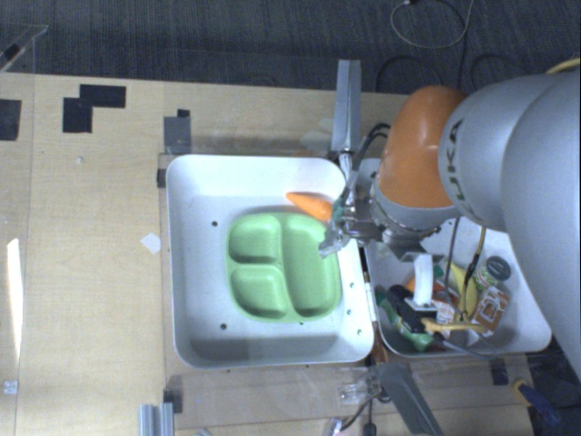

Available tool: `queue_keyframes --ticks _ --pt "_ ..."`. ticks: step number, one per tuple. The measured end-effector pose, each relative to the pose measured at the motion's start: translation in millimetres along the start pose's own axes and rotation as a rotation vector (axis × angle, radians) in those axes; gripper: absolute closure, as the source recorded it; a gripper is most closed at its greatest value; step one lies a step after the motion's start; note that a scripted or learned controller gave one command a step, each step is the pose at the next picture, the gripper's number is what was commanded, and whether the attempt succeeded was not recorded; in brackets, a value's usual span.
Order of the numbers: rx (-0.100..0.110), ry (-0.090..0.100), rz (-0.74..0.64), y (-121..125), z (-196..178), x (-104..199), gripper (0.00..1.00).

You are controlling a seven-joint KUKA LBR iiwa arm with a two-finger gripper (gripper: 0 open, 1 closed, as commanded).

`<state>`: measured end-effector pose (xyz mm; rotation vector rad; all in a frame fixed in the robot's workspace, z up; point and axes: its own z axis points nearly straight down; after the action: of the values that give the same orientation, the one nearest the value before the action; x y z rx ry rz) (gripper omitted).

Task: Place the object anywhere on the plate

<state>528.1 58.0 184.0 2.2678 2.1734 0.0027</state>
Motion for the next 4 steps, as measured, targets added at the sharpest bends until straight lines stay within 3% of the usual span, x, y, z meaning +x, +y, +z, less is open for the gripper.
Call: queue_keyframes --ticks 1,2,3,4 --pt "-0.002 0.001 -0.004 1 -10 1 1.00" --pt "-0.003 0.000 0.049 75 -106 6 1.00" --pt "-0.001 -0.001 0.232 14 -36 -37 1.00" --pt "0.000 -0.001 0.231 14 -36 -37 0.00"
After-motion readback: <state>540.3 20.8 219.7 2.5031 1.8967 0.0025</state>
